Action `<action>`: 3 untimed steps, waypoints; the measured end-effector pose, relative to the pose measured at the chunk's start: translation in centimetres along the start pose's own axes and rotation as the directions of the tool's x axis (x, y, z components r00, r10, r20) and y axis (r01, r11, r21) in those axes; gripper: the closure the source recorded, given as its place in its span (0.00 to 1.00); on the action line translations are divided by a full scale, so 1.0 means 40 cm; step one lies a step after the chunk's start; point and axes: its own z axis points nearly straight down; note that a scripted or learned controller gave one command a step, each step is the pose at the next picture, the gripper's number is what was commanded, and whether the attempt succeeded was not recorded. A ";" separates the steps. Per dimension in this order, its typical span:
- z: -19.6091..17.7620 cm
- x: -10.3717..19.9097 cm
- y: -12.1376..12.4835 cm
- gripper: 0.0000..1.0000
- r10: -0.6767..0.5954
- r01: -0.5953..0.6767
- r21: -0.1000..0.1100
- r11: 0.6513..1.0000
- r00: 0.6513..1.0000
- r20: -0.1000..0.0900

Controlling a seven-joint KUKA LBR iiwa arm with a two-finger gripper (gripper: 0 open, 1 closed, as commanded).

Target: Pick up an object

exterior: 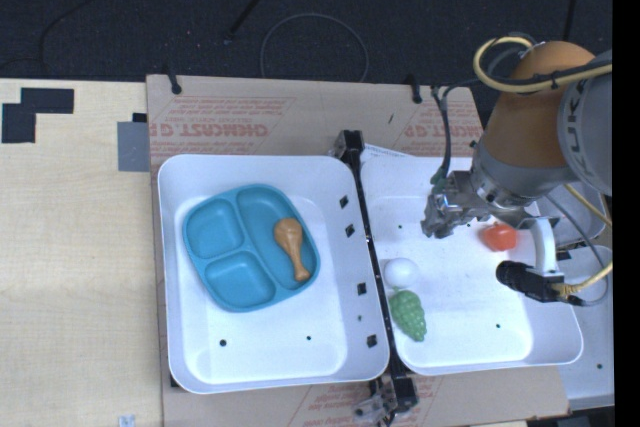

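My gripper (pixel 437 220) hangs over the middle of the right bin (pixel 470 355), pointing left from the grey arm with its orange band. A white egg-like ball (pixel 401 271) lies below and left of it, apart from it. A green knobbly piece (pixel 408 314) rests near the bin's left wall, just under the ball. A small red-orange object (pixel 499 237) sits to the right of the gripper, partly behind the wrist. In the left bin (pixel 250 355), a blue divided plate (pixel 248 246) holds a tan chicken drumstick (pixel 291 246).
A black divider with clips (pixel 365 255) runs between the two bins. A black cable fitting (pixel 530 281) and yellow cables stick out from the arm over the right bin's right side. Cardboard (pixel 260 120) lies under both bins.
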 end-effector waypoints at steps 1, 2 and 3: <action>0.013 0.141 -0.025 1.00 -0.001 0.001 0.001 1.000 1.000 0.000; 0.002 0.245 -0.050 1.00 -0.001 0.001 0.001 1.000 1.000 0.001; -0.044 0.374 -0.065 1.00 -0.002 0.002 -0.002 1.000 1.000 0.001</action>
